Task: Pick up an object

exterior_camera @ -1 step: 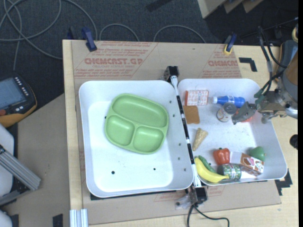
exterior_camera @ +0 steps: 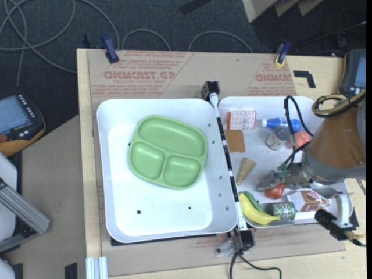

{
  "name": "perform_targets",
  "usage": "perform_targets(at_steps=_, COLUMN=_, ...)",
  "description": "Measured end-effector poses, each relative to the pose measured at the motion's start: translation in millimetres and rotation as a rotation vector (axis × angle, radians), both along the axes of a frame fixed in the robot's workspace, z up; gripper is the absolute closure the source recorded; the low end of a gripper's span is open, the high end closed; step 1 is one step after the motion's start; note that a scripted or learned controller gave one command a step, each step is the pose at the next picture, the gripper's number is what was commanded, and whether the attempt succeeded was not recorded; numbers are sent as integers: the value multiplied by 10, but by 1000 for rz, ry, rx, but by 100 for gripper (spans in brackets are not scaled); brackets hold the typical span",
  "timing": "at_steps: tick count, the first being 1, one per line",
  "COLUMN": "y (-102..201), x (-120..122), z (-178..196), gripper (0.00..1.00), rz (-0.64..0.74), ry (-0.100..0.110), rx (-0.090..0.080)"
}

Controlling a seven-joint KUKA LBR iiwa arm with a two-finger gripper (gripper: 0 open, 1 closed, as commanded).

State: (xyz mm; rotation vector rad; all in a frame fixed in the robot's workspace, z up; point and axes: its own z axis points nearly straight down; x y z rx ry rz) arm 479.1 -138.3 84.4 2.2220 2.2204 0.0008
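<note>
The desk (exterior_camera: pixel 174 68) carries two white bins side by side. The left bin (exterior_camera: pixel 116 173) holds one green plate with three compartments (exterior_camera: pixel 167 152). The right bin (exterior_camera: pixel 256 102) holds many small things. The arm (exterior_camera: pixel 337 144) reaches into the right bin, and its gripper (exterior_camera: pixel 283 176) is low over a red object (exterior_camera: pixel 276 189), very near or touching it; I cannot tell which. How the gripper stands is hard to make out. Just below lie one banana (exterior_camera: pixel 253 209) and one green can (exterior_camera: pixel 283 211). To the left is one cone (exterior_camera: pixel 245 168), and further up one brown card (exterior_camera: pixel 235 140), one red and white box (exterior_camera: pixel 241 120) and one blue bottle (exterior_camera: pixel 282 122). The arm hides part of the right bin.
</note>
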Motion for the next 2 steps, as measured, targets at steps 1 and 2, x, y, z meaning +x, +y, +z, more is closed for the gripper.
perform_targets(at_steps=1, y=0, x=6, z=102, gripper=100, rz=0, ry=-2, rx=0)
perform_targets(at_steps=2, y=877, x=460, z=1003, gripper=100, rz=2, ry=0, rx=0)
